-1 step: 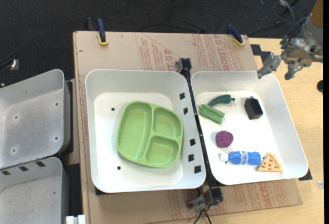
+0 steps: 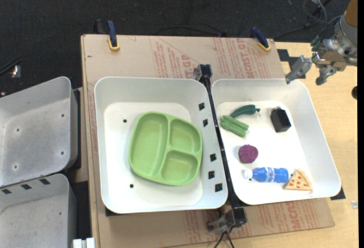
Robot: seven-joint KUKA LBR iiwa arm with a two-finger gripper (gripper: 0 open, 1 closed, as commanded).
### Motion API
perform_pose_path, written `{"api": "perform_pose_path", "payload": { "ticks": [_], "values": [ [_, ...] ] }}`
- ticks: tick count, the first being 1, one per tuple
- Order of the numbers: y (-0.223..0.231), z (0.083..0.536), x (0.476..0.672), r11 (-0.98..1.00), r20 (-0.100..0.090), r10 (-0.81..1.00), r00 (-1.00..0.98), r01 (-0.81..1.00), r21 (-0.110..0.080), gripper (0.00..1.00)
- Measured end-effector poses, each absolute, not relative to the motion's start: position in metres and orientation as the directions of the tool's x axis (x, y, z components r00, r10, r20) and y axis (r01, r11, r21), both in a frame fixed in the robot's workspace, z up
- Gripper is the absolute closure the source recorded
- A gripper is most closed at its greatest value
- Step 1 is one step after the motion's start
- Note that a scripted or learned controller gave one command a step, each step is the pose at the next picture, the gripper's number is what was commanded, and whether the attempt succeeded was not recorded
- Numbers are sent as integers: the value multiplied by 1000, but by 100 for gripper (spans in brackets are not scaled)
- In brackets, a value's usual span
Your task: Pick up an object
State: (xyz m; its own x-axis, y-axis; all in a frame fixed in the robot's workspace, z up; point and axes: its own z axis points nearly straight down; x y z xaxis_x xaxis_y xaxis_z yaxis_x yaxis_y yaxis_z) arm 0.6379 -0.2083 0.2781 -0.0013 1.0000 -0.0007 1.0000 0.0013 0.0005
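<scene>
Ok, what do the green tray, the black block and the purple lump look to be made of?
Green tray: likely moulded plastic, smooth with a soft sheen along its divider ridges. Black block: matte, no highlights, possibly foam or rubber; hard to tell. Purple lump: dull, bumpy surface, probably soft plastic toy food.

I see faint red print on the cardboard sheet [image 2: 170, 50] under the bins, upside down or mirrored; I can't read any of it. No other text.

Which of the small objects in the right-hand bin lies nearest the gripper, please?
The black block, at the bin's far right, lies closest to the gripper. The green pieces, purple lump, blue bottle and pizza slice all sit farther off.
</scene>
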Motion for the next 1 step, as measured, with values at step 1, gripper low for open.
{"api": "perform_pose_path", "payload": {
  "ticks": [1],
  "values": [
    [-211, 232, 645, 1, 0, 1000, -1, 1000, -3, 0]
  ]
}}
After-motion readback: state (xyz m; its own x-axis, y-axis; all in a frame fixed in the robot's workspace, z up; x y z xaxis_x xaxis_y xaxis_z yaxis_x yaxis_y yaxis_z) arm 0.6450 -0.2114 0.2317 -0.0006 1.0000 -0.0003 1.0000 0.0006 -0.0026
